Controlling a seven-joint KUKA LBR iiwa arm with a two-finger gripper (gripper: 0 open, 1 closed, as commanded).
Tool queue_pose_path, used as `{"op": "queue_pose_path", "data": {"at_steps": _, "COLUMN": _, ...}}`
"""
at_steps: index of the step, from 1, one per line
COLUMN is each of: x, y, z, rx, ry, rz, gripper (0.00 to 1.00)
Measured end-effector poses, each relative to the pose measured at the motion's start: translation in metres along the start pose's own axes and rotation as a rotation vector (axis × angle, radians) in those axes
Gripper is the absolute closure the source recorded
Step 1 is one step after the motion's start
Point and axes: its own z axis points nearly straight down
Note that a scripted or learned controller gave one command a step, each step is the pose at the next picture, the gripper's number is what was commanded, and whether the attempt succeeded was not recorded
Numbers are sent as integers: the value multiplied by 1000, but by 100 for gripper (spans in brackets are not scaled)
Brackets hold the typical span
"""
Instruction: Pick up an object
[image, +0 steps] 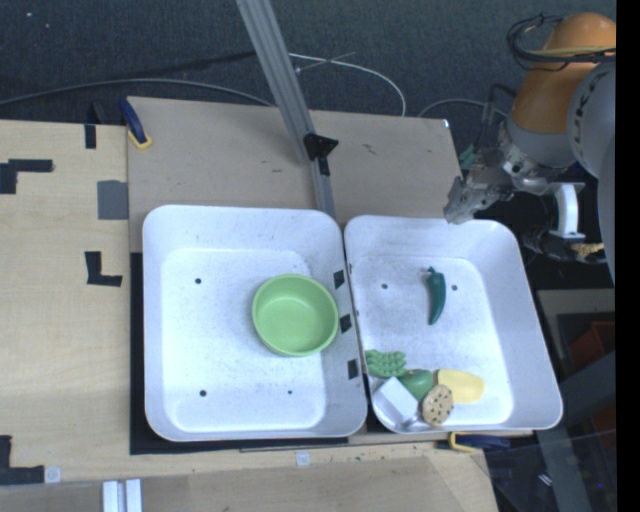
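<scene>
Gripper (462, 203) hangs above the right bin's (520, 300) far rim, finger state indiscernible. Green pepper (435, 294) lies mid-bin; green bowl (295, 315) sits in the left bin (180, 300)

Grey pole (290, 100) slants over bench (220, 160) — white cables (340, 68) behind, blue-yellow clamp (135, 124) top left.

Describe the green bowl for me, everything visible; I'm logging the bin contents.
The green bowl is round, light lime green, with a smooth matte look like plastic. It sits upright, mouth open upward, and nothing shows inside it. It rests on the floor of the left bin, right of that bin's middle, close to the wall shared with the neighbouring bin. No other object touches it, and the pincer is far off, over the other bin's far rim.
</scene>
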Motion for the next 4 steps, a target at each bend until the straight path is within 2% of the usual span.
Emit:
{"op": "queue_pose_path", "data": {"at_steps": 2, "x": 118, "y": -11, "z": -12, "rx": 2, "ry": 1, "rz": -5, "gripper": 100}}
{"op": "queue_pose_path", "data": {"at_steps": 4, "x": 231, "y": -14, "z": 4, "rx": 4, "ry": 0, "rz": -5, "gripper": 100}}
